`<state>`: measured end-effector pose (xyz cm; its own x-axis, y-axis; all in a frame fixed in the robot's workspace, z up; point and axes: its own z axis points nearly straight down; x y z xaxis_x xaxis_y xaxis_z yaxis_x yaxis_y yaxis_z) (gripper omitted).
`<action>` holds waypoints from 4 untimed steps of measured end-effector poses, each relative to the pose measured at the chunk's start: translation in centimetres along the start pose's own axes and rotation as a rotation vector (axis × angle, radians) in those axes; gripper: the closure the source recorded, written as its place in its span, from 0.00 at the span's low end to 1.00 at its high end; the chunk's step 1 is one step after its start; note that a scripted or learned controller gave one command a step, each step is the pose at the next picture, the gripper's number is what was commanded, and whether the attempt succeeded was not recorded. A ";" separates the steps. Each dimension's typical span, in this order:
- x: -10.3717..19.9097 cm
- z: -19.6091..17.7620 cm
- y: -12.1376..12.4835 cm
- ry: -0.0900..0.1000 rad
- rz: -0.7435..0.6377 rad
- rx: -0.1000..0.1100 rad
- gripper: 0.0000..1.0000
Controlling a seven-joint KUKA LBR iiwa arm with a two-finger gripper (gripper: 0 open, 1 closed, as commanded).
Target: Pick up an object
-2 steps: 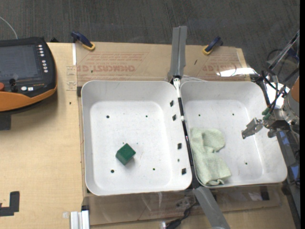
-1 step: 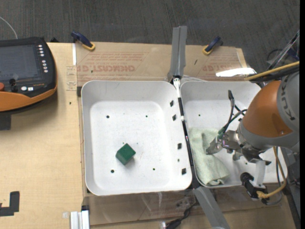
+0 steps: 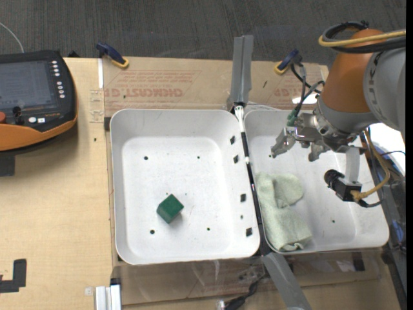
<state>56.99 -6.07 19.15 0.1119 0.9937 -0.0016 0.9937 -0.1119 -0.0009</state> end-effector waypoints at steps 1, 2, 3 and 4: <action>9.1 0.1 -3.8 -0.002 0.344 0.005 0.00; 3.0 0.1 -8.8 0.000 0.220 0.004 0.00; 8.8 0.1 -10.3 0.000 0.364 0.002 0.00; 13.2 0.1 -10.9 -0.001 0.095 0.004 0.00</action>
<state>47.68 8.30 19.04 0.2054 0.9787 -0.0029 0.9787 -0.2054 -0.0047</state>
